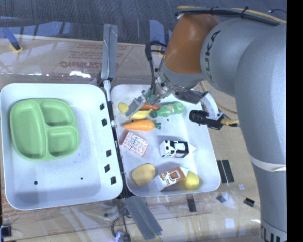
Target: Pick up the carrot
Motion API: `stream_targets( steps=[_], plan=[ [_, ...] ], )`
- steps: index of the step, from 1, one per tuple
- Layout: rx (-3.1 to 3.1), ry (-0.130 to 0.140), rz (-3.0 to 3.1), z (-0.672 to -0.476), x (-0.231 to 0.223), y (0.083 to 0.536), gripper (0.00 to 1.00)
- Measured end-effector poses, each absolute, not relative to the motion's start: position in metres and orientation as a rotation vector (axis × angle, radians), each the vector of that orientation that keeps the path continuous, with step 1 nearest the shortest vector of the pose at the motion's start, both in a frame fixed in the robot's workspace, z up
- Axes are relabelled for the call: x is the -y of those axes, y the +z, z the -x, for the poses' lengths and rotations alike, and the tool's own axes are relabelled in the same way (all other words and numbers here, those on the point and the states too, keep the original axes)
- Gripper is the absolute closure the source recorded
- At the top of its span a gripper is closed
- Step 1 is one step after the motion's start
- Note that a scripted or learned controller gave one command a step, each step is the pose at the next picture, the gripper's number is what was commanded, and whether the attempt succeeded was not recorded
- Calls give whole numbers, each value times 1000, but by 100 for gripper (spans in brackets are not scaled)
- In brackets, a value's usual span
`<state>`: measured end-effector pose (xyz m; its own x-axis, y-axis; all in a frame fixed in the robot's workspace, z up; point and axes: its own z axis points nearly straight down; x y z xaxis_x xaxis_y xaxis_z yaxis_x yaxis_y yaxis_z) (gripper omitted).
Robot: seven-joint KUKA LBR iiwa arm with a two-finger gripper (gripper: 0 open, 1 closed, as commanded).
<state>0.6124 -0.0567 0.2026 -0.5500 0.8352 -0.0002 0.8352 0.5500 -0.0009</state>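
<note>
The carrot (139, 126) is orange with a green stub at its right end. It lies flat in the upper middle of the right bin (207, 155). My gripper (142, 102) hangs low over the top of that bin, a little above the carrot and apart from it. It sits among a small orange piece (150, 106), a yellow banana-like fruit (140, 115) and a green bottle (168, 110). The wrist hides part of this cluster.
Also in the right bin are a yellow item (123, 107), a red-and-white packet (135, 143), a black-and-white carton (173, 148), a potato (143, 174), an orange carton (171, 178) and a lemon (191, 181). The left bin (50, 183) holds a green divided plate (44, 128).
</note>
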Motion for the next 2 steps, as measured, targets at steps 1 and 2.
stream_targets(
  steps=[1,2],
  plan=[
    [2533,4,1852,-533,139,189,0],
    [2571,2,1800,-476,134,195,0]
  ],
)
